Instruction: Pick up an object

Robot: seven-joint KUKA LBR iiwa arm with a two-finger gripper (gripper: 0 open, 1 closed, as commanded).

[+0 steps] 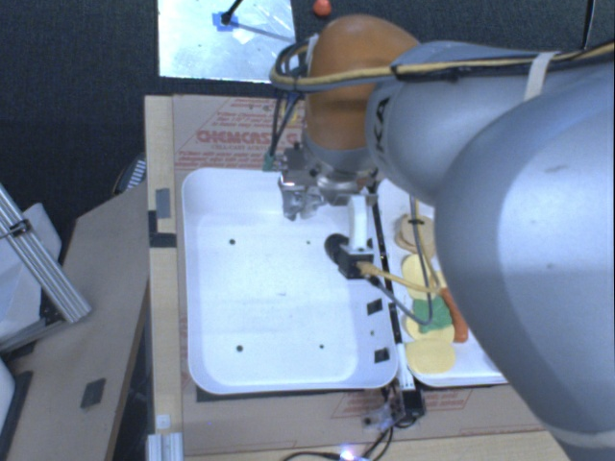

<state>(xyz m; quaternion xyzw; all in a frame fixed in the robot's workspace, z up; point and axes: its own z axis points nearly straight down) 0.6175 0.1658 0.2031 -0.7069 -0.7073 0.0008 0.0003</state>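
Note:
My gripper (302, 203) hangs over the back part of the left white bin (259, 296), near its far wall, with nothing visible in its grasp. The right bin (476, 377) is mostly hidden by my arm. In the strip of it that shows lie a yellow disc (430, 354), a green piece (435, 318), an orange carrot-like stick (456, 324) and a pale yellow round piece (414, 273). All of these lie to the right of the gripper, across the divider between the bins.
The bins rest on a cardboard sheet (226, 133) with red print. A metal frame (38, 267) stands at the left beyond the bench edge. A shiny plate (226, 27) lies behind the bins.

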